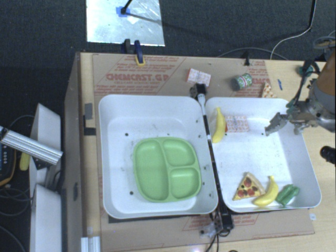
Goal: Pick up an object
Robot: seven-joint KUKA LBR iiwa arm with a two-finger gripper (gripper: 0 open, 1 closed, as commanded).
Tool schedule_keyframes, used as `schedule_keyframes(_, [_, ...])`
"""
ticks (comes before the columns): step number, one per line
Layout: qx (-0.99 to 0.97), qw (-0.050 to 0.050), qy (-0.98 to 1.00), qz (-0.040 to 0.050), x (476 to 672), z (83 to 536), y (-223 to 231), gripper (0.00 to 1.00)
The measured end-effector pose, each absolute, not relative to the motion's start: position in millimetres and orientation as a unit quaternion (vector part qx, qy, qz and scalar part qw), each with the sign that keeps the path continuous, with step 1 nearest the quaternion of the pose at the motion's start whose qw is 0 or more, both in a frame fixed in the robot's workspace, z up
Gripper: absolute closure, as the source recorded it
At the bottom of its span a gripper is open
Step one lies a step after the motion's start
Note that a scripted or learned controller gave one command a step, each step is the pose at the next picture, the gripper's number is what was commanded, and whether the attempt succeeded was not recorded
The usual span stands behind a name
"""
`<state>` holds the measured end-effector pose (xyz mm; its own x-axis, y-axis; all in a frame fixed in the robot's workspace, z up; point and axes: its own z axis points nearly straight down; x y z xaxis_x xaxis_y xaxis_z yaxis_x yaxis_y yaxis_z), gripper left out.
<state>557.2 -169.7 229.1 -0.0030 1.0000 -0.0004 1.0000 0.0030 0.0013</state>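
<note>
- Gripper [281, 122] hangs over the right white bin [302, 161], fingers spread, holding nothing.
- Yellow plastic banana [267, 191] touches the pizza-slice toy [247, 187] and green pepper [287, 193]; crowding risks a glancing, failed grasp.

Grey arm [324, 96] at right, end effector [275, 124] extended leftward

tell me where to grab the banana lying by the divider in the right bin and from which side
Grip the banana across its middle, coming straight down from above. It lies lengthwise along the right bin's left wall, so the fingers should close across its narrow width, with one finger slipping between it and the wall. That gap looks tight.
</note>
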Motion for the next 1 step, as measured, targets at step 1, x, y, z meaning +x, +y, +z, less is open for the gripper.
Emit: schedule_keyframes(1, [0.706, 0.000, 0.708, 0.0004, 631.4, 151.5, -121.8, 0.00])
